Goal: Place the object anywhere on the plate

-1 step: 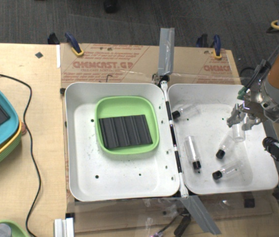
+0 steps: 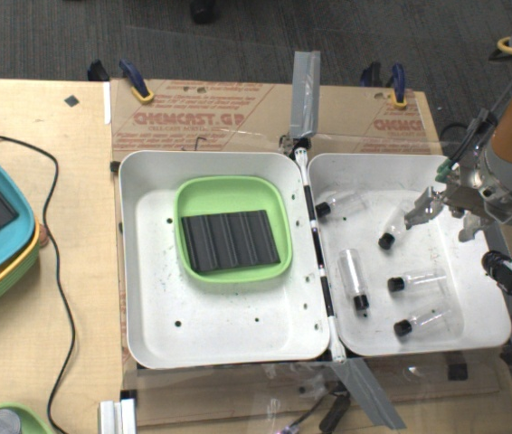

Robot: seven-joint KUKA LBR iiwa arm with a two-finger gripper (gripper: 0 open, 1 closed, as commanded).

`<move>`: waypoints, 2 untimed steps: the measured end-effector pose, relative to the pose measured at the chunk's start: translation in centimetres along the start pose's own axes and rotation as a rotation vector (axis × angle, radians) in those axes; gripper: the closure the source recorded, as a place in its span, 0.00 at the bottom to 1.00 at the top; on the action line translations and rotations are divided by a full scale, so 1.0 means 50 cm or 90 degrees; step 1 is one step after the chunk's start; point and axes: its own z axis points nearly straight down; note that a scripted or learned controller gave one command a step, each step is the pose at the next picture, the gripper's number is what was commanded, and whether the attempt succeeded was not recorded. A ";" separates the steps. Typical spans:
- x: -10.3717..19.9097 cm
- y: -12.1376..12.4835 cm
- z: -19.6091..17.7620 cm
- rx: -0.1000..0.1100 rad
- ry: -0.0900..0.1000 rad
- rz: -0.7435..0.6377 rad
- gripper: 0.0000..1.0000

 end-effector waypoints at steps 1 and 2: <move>-0.051 -0.010 -0.051 0.000 -0.001 0.134 0.00; -0.110 -0.015 -0.107 0.000 -0.001 0.248 0.00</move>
